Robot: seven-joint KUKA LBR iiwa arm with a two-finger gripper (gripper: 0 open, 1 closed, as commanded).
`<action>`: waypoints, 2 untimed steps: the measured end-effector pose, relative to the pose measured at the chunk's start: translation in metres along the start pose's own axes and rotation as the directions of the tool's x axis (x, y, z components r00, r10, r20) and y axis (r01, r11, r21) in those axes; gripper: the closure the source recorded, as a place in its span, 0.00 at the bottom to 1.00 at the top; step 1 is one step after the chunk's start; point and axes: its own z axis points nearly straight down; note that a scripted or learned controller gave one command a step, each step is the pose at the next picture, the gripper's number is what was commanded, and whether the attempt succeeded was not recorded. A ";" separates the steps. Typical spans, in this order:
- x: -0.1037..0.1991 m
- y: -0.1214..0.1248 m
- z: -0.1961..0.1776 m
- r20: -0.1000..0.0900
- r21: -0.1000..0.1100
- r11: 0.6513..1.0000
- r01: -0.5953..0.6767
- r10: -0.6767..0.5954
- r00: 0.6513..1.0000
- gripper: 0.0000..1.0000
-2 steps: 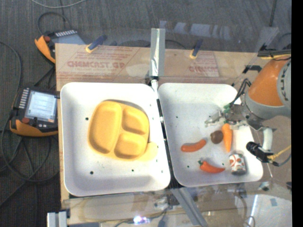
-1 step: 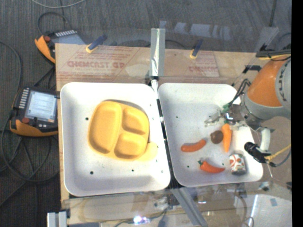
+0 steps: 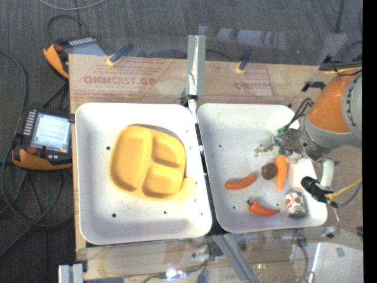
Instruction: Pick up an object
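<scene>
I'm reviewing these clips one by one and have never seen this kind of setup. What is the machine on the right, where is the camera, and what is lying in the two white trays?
The camera sits above the bench and looks down at a slant. The grey and orange shape at the right is a robot arm; its gripper reaches into the right bin, close to the top of a carrot. I see nothing clamped in it.

The left bin holds a yellow divided tray. The right bin holds the carrot standing lengthwise, a small brown round item touching its left side, an orange sausage-like piece, a red-orange pepper and a small red-and-white can. On the floor at the left lies a handheld control screen.
</scene>
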 end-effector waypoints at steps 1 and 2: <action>0.002 -0.016 0.015 0.006 0.036 0.999 -0.014 0.014 1.000 0.00; 0.001 -0.017 0.007 0.011 0.037 0.999 -0.016 0.015 1.000 1.00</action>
